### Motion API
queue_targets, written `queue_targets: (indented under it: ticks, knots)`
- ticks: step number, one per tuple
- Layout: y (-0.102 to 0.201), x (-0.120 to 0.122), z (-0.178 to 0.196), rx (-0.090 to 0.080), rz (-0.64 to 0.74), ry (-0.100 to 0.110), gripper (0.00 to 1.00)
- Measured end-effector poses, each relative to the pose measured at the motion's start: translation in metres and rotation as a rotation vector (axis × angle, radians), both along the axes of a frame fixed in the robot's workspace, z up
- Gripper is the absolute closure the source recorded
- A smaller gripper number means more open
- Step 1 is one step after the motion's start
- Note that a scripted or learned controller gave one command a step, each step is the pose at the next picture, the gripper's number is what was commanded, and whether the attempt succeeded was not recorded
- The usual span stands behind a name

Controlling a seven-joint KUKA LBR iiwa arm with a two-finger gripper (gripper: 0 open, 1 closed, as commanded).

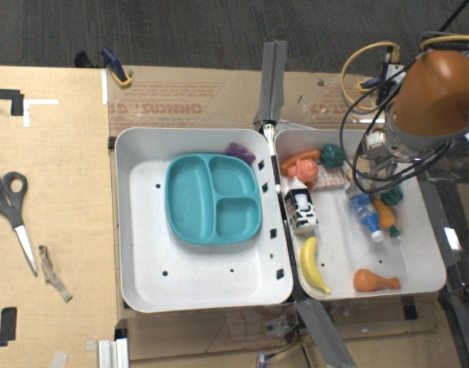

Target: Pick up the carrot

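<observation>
"Where is the orange toy carrot with the dark green top?"

"In the right-hand shallow white bin, at its far left corner. It lies flat, with the green end pointing toward the middle of the bin. A reddish-orange lump lies against its near side."

"And the grey arm with the orange band?"

"It hangs over the far right part of that bin, trailing looped black and yellow cables. The gripper sits beneath the wrist, to the right of the carrot and apart from it. The arm's bulk hides it from above, so I cannot tell whether the claw is released or clenched. Nothing visible is caught in it."

"What else is in that bin?"

"A blue plastic bottle just beside a small orange piece with a teal end, a yellow banana, an orange pear-shaped gourd and a black-and-white carton by the left wall."

"The left white bin?"

"It holds a teal divided plate, with a purple scrap at the plate's far edge."
</observation>
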State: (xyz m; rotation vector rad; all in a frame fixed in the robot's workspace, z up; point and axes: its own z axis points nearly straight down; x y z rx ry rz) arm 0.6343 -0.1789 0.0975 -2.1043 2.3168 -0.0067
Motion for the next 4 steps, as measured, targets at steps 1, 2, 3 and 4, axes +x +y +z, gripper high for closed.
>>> queue_targets:
  ticks: [1, 2, 3, 4]
  knots:
    - [-0.042, -0.106, 0.034, -0.002, 0.168, 0.011, 1.0]
    - [0.014, -0.131, 0.072, -0.001, -0.01, 0.009, 1.0]
    - [-0.032, -0.1, -0.003, -0.002, -0.16, 0.005, 1.0]
    - [0.001, -0.073, 0.055, 0.001, -0.322, 0.008, 1.0]
